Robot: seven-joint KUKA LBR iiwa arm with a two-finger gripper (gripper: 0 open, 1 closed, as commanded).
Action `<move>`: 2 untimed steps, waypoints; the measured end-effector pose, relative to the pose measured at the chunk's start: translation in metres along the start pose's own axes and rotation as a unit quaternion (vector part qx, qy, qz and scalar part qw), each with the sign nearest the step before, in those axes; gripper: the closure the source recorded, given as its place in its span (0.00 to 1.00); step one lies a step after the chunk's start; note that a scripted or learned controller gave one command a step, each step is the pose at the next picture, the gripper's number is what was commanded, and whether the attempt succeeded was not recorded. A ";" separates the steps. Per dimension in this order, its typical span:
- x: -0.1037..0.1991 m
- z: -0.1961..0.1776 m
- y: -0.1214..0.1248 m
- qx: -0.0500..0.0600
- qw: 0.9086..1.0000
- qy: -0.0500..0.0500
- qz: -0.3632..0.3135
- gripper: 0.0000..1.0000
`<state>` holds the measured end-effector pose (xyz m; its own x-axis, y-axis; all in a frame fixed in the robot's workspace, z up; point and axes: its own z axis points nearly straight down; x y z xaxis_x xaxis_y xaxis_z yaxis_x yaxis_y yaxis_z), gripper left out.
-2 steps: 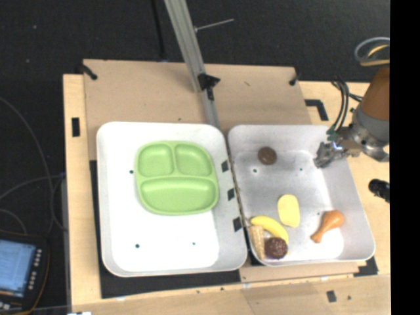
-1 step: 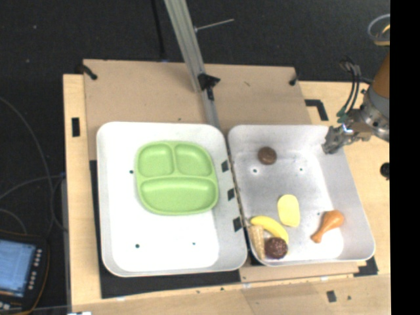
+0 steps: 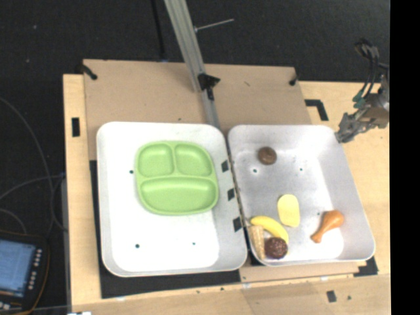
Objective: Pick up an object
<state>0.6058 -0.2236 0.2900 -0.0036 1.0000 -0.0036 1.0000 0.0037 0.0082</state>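
Observation:
The right bin holds a brown round item near its back, a pale yellow piece in the middle, a yellow banana and a dark brown ball at the front left, and an orange drumstick at the front right. My gripper hangs at the right edge of the view, just beyond the bin's back right corner, apart from all of the items.
The left bin carries a green divided plate. A metal pole slants up from between the bins' back edges. A tablet lies at the lower left, off the bench.

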 end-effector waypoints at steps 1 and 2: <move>0.046 -0.005 -0.009 0.003 1.000 0.002 -0.001 1.00; 0.101 0.011 -0.021 0.004 1.000 0.002 -0.001 1.00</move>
<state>0.5842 -0.1227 0.2782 -0.0062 1.0000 0.0003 1.0000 0.0062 0.0006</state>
